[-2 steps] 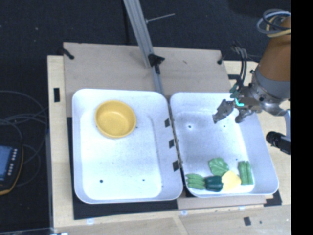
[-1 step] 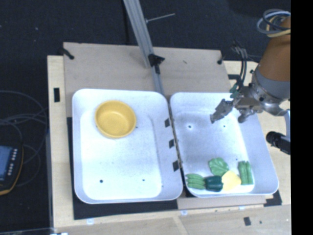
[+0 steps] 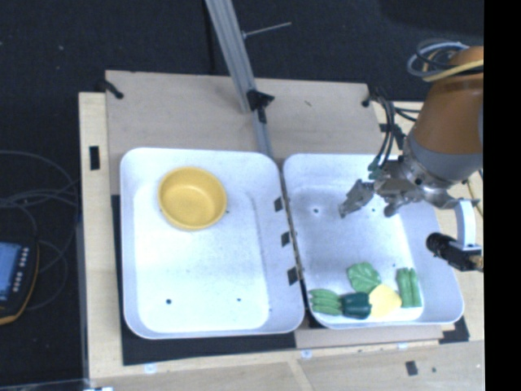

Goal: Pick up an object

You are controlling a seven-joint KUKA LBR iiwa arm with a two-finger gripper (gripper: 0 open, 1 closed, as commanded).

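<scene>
Pale tabletop point(image 3: 187, 108), two white bins. Left bin point(image 3: 138, 243): yellow bowl point(image 3: 193, 198). Right bin point(image 3: 326, 177): green and yellow toys point(image 3: 370, 293) clustered at near edge. Gripper point(image 3: 372, 199) above far half, spread open, holding nothing, well apart from toys. Step, by judgement: approach. Next: travel toward cluster, descend over one piece, close.

A pale tan wooden surface point(image 3: 187, 108) carries two shallow white plastic bins set side by side, their inner edges touching along a row of small dark clips. The left white bin point(image 3: 203, 292) and the right white bin point(image 3: 326, 177) both rest on a black mat point(image 3: 130, 344) that shows along their near and left edges. A slanted grey metal pole point(image 3: 232, 43) meets the surface behind the bins.
</scene>
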